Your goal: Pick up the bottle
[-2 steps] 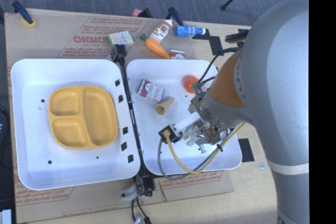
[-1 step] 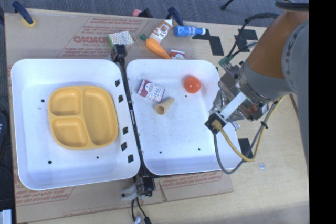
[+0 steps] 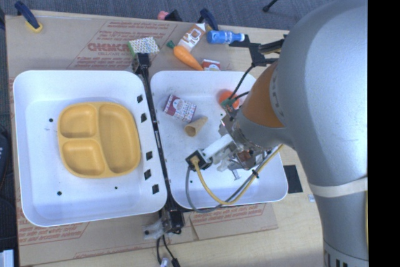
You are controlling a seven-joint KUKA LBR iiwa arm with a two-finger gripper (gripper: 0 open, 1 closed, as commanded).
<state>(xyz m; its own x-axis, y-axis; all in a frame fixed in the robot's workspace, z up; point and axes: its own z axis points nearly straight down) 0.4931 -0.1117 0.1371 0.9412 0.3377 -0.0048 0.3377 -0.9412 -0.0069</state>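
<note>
A blue bottle (image 3: 224, 37) lies on its side on the cardboard behind the right bin (image 3: 181, 194). Next to it, further left, lies a white and orange bottle (image 3: 192, 36). My gripper (image 3: 236, 162) hangs low over the near right part of the right bin, well away from both bottles. The wrist and a yellow cable (image 3: 209, 191) crowd around it. Nothing shows between its fingers.
The right bin holds a red and white carton (image 3: 179, 107), a small tan cone (image 3: 195, 126) and an orange-red item (image 3: 225, 96) half hidden by the arm. A yellow divided plate (image 3: 99, 137) lies in the left bin. A carrot (image 3: 186, 57) and a patterned packet (image 3: 144, 45) lie behind the bins.
</note>
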